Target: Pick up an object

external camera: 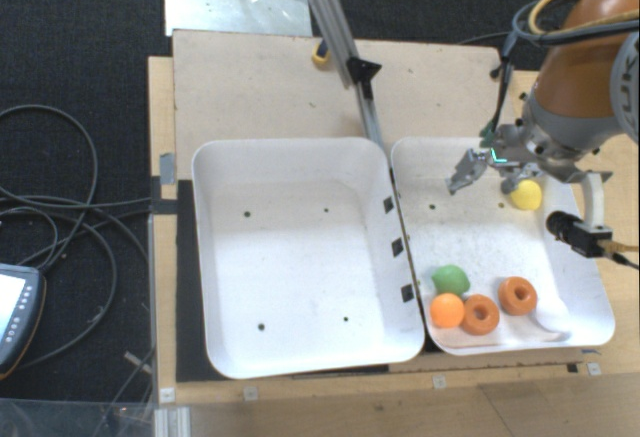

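Black cables (60,215) and a grey tablet (15,310) lie on dark carpet (80,15), left of the bench.

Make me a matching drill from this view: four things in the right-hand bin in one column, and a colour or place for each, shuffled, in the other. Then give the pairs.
Things:
1. ball nearest the claw
2. plain round ball at the bin's front
3. lumpy object just behind that ball
4. ring-shaped piece farthest right in the front row

Descriptions:
A. green
B. yellow
C. orange with a hole in the middle
D. orange, no hole

Pairs: 1-B, 2-D, 3-A, 4-C
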Robot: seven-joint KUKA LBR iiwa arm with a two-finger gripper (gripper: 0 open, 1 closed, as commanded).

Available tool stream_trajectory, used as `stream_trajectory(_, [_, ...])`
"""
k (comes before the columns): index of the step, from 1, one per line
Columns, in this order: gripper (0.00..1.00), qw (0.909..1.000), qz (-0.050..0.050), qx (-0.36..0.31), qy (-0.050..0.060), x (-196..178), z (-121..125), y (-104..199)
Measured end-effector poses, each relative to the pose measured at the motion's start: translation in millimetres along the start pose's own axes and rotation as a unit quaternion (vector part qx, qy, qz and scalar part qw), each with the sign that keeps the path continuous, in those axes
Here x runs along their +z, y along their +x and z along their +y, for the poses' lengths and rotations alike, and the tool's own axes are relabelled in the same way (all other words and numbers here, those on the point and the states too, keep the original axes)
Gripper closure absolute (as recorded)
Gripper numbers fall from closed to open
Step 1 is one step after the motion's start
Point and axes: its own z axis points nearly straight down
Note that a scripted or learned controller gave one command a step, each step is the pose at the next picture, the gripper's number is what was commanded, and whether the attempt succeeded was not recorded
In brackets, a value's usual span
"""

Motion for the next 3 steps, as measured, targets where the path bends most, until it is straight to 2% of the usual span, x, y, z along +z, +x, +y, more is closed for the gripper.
stream_trajectory(1, [0.00,1.0000,0.000,0.001,-0.002,-2,1,0])
stream_trajectory(2, [0.00,1.0000,0.000,0.002,0.000,40,0,-2])
stream_trajectory(3, [0.00,1.0000,0.000,0.002,0.001,101,-5,-5])
